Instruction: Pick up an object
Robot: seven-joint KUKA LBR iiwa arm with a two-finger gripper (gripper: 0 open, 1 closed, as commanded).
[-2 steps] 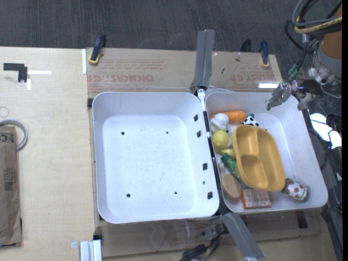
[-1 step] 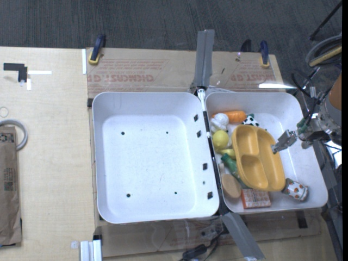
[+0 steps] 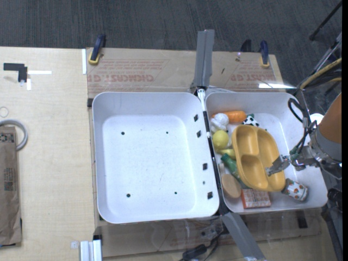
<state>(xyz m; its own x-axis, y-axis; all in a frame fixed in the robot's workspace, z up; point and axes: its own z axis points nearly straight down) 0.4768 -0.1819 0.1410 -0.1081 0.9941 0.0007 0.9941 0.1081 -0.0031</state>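
A light wooden worktop [image 3: 43, 145] seen from above carries two shallow white bins side by side. The left bin [image 3: 149, 105] shows a bare white floor. The right bin [image 3: 272, 105] holds a crowded heap of small things. A yellow divided dish [image 3: 253, 154] lies tilted across the middle of that heap. At the far edge of the heap, an orange carrot [image 3: 235, 115] lies beside a small white object [image 3: 219, 120], with a small black-and-white toy [image 3: 249, 119] just right of the carrot. A yellow lemon [image 3: 220, 140] sits against the bin's left wall, touching the dish's left rim. Green pieces [image 3: 229, 159] poke out from under the dish on its left side. Near the front of the bin lie a tan round piece [image 3: 231, 187], a reddish flat packet [image 3: 255, 198] and a small white cup with red marks [image 3: 296, 190]. The grey arm [image 3: 329, 140] reaches in from the right. Its tool [image 3: 278, 165] rests at the dish's right rim, low in the bin; whether its fingers are apart or together cannot be told. Two blue clamps [image 3: 98, 47] sit at the far edge of a cardboard sheet [image 3: 141, 72] behind the bins.
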